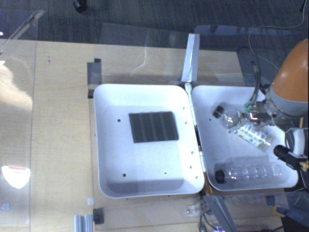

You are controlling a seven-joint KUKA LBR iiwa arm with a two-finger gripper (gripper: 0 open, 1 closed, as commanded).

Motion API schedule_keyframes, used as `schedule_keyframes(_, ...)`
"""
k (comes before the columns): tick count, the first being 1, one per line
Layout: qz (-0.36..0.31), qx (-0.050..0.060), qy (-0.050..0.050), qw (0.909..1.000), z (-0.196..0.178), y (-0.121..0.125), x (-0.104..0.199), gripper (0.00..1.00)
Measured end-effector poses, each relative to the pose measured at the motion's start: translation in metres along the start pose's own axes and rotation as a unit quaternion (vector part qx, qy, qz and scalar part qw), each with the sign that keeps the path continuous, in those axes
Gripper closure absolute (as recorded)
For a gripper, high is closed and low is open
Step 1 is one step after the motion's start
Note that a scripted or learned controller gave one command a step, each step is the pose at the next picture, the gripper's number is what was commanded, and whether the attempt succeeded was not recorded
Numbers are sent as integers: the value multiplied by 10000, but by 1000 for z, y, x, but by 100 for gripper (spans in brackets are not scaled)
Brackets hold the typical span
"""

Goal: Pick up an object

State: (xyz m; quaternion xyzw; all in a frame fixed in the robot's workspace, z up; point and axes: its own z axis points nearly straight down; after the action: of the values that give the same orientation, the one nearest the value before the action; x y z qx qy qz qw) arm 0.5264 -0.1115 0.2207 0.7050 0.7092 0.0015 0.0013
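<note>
Gripper [257,114] is hanging over the right bin [207,144]; its state cannot be told. Beneath it a small clear bottle [241,126] with a black cap is lying tilted mid-bin. A larger clear bottle [248,174] is lying along the near wall. A dark ribbed mat [153,126] is occupying the left bin [111,168], on a wooden bench [53,129].

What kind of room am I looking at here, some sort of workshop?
Probably a robotics test lab. A grey arm with an orange band reaches over two shallow white bins on a pale wooden bench. The right bin holds clear plastic bottles, and loose cables trail over dark carpet.
</note>
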Motion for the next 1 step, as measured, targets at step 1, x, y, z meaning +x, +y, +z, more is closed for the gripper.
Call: schedule_keyframes(1, 18, 5, -1, 10000, 50, 55, -15, 0)
